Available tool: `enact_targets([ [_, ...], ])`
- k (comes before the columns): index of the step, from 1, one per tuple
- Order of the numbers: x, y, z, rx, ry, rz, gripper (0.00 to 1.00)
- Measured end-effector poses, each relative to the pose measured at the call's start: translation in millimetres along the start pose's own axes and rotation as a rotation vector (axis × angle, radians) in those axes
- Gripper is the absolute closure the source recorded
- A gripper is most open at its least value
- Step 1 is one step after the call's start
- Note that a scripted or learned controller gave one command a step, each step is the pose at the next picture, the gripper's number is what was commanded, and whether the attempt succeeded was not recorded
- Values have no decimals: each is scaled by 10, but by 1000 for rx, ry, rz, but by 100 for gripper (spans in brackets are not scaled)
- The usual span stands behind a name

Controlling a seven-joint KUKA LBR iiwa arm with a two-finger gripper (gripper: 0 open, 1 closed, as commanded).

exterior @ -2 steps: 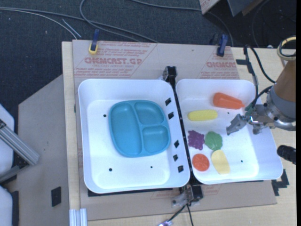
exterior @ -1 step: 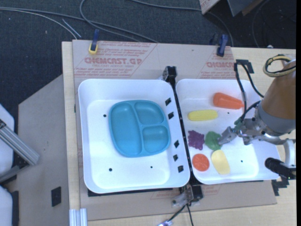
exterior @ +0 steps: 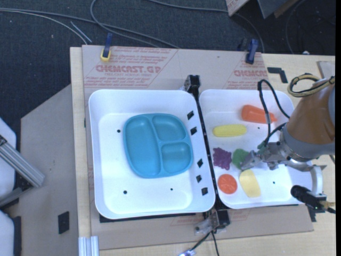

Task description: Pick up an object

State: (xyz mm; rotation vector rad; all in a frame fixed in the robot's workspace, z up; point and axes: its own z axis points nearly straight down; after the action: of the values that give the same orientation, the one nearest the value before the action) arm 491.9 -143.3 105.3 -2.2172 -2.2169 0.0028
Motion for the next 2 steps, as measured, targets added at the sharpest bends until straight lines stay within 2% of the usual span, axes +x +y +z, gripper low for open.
enact_targets([
  [1,-3,12,-132,-6,-1,1,100],
  [2,57,-62,-689,-10,-4,-1,100],
])
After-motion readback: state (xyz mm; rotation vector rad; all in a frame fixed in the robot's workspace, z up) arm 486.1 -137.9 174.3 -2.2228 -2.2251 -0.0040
